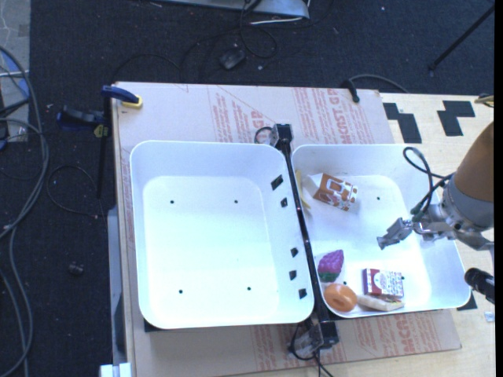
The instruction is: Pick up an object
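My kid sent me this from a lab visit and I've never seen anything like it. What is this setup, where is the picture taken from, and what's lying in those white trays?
One camera fixed above a bench looks down at a slant. On the bench sit two shallow white bins side by side: the left bin and the right bin. A robot arm, grey with an orange band, reaches in from the picture's right. Its grasping part, the end effector, hangs over the right bin, and nothing shows between its fingers.

The right bin holds a white and orange carton near the back, a purple toy fruit, an orange ball-like item and a red and white packet near the front. The arm's job is to pick one up; none is lifted yet.
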Motion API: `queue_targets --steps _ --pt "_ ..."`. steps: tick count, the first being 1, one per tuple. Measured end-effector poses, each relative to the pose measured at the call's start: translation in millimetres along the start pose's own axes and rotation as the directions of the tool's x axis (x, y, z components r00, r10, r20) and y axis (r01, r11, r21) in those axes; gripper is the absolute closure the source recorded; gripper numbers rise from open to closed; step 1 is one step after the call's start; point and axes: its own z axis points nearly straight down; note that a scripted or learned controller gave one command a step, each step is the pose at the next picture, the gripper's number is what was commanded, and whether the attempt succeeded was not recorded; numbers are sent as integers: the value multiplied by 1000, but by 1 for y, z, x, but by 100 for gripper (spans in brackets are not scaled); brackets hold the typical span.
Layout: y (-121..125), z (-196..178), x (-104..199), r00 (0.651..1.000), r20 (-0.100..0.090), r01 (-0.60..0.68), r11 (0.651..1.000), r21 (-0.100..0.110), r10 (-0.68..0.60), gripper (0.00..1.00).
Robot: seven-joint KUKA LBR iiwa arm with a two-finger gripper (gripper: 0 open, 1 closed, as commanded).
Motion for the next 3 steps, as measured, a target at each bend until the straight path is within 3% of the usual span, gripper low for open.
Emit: queue_targets --steps 1,2,3 --pt "47 53 -12 1000 1 3 1000 -4 -3 0" --pt "105 -28 -15 1000 4 4 1000 -16 -4 0" --pt "67 -31 -8 996 3 87 996 -9 -87 0"
